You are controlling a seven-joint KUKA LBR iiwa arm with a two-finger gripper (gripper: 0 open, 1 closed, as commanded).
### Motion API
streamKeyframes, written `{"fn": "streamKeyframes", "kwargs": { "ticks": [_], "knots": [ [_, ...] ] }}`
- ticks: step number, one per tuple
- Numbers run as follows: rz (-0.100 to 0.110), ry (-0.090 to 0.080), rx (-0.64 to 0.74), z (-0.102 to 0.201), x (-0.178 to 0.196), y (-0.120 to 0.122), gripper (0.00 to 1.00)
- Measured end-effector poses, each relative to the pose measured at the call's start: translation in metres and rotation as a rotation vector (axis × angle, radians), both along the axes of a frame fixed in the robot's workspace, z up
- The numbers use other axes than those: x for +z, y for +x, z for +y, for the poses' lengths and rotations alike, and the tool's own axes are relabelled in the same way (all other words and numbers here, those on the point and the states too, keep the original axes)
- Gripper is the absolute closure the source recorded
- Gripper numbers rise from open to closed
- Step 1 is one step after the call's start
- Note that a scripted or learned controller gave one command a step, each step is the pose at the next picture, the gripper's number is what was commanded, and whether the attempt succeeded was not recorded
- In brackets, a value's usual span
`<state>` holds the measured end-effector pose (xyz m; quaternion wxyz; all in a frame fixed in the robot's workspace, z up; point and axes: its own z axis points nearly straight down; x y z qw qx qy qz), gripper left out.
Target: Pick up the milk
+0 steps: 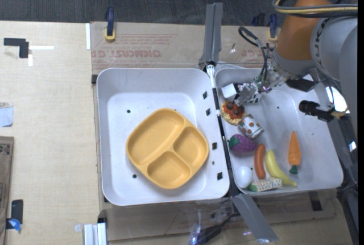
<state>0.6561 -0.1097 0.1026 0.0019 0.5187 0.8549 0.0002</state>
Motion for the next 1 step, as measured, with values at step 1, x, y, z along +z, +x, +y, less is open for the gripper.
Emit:
{"fn": "streamKeyframes", "kwargs": {
  "ticks": [1],
  "knots": [
    [0.016,0.003,-0.250,-0.0813,-0.0104,0.0007,0.00]
  ]
}}
